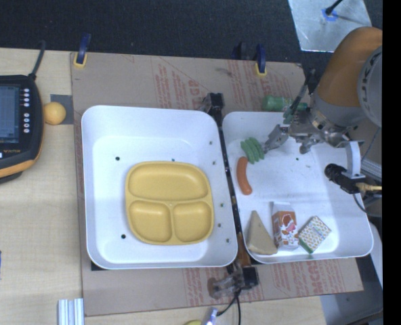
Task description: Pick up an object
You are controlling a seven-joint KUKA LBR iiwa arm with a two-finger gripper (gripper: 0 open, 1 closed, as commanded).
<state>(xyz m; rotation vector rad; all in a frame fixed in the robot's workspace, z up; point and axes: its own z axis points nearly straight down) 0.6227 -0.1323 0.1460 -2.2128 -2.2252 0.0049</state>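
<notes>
We see two white bins side by side in the middle of the frame. The left bin (99, 181) holds a yellow plate (169, 202) with three parts, one long part on top and two small parts below. The right bin (349, 246) holds several small toys. Near its upper left lies a green toy (252, 149) that looks like a bunch of beans. Just below it lies an orange hot dog (244, 175), standing up and down in the frame. Along the lower edge of this bin sit three things in a row: a tan wedge (259, 234) like a slice of bread, a small red and white carton (284, 229) just beside it, and a little box (314, 233) with a dotted pattern and a green edge. The robot arm (346, 66) comes in from the upper right. Its gripper (292, 135) hangs over the top part of the right bin, just to the right of the green toy. Its fingers look spread apart, and we see nothing between them. At the far left of the frame sits a black and orange screen pad (7, 131), and a yellow ball (54, 112) rests next to it.
</notes>
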